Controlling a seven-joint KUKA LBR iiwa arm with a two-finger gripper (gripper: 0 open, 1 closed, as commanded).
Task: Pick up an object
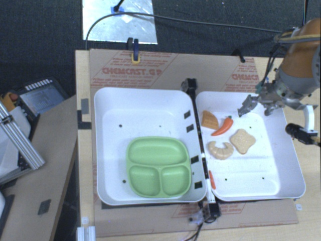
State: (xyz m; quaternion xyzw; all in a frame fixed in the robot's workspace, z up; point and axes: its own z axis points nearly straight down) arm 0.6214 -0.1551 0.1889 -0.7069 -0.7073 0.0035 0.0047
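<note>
You see gripper (257, 106) spread open, grasping nothing, above right white bin (281, 185) far edge. Red-orange toy pepper (223, 126) lies just beside it, orange wedge (209, 120) touching pepper's left.

Left bin (108, 134): white, shallow, holding a green three-compartment tray (158, 165) toward its near side.
Board under bins (165, 67): brown, printed with red lettering, a yellow-and-black clamp (134, 50) at its far edge.
Metal sheet (120, 11): shiny, beyond the board, on dark carpet, a patch of blue tape (116, 9) on it.
Cable (200, 21): thin, black, running across above the board.
Left edge: aluminium rail (20, 142) and a dark device (42, 97) on a tan table (47, 185).
</note>
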